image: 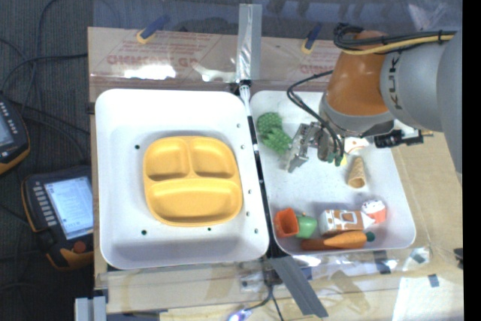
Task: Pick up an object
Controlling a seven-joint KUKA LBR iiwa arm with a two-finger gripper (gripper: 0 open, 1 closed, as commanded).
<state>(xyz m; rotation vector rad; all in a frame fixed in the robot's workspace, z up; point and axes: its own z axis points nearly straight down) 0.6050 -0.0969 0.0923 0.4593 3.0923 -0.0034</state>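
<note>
The arm reaches in from the right and hangs its pincer low over the right bin, near the bin's upper left part. Its metal fingers look spread a little, and I see nothing between them; the floor of the bin shows white under the tips. Just beside it to the left lies a green knobbly toy, maybe a bunch of grapes or some leafy vegetable, resting against the bin's left wall. I'd guess that is the likeliest thing to go for, being the closest. It looks like a light plastic or rubbery toy, bumpy enough for the fingers to bite on, so slipping should be less of a worry than the wall crowding one finger; taking it across its narrow middle seems the safest hold. To the right of the pincer lies a small tan cone, light too I'd think, but tapered and apt to squirt out unless pinched near its wide end. Along the near edge sit an orange cup, a carrot and a small carton, packed close together, harder to single out. The left bin holds a yellow divided tray.
</note>
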